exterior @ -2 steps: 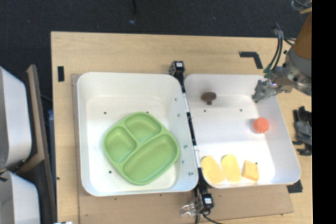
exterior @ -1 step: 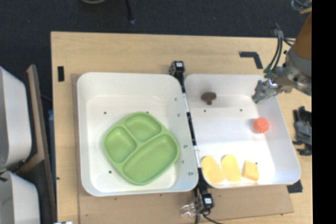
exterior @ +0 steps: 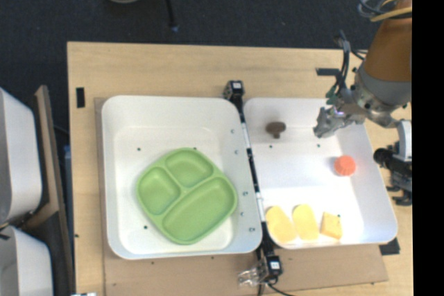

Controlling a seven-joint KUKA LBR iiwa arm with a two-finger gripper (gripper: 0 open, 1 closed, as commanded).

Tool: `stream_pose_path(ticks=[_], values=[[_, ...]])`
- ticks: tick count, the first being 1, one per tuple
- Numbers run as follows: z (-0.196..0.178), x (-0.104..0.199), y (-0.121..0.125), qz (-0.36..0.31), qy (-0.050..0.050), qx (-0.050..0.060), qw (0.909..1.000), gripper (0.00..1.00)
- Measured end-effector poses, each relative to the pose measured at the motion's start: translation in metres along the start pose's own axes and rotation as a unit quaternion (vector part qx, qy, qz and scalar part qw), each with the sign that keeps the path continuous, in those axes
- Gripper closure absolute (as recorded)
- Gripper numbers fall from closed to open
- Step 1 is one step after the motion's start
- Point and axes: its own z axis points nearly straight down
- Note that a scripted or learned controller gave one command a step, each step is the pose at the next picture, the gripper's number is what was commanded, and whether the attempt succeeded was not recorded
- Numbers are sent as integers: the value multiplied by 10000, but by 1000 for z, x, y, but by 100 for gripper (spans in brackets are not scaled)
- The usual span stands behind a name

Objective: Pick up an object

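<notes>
The gripper [exterior: 326, 123] hangs over the far part of the right bin [exterior: 305, 180], near its back wall, with its grey fingertips pointing down and toward the left; whether they stand wide or narrow cannot be told from this slanted view, and nothing shows between them. Just to the left of the tips, apart from them, a small brown object [exterior: 276, 128] lies on the bin floor close to the back wall. Nearer the camera and slightly to the right of the tips, an orange ball [exterior: 345, 166] rests on the white floor, also clear of the gripper. Further toward the front edge of the same bin, three yellow pieces sit in a row: a rounded yellow piece [exterior: 279, 224] at the left, a second oval yellow piece [exterior: 304, 221] beside it, and a yellow wedge [exterior: 331, 225] at the right. Above the gripper, the grey wrist rises into the orange band of the arm [exterior: 388, 52] at the right. The left bin [exterior: 118, 149] holds a green divided plate [exterior: 186, 195], lying flat and turned at an angle, well apart from the gripper. Both bins rest on the wooden bench [exterior: 152, 69]
</notes>
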Motion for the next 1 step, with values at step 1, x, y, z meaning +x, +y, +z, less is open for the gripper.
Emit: stream_pose_path(ticks=[1], values=[[6, 45, 1, -2, 1, 1, 10000, 100]])
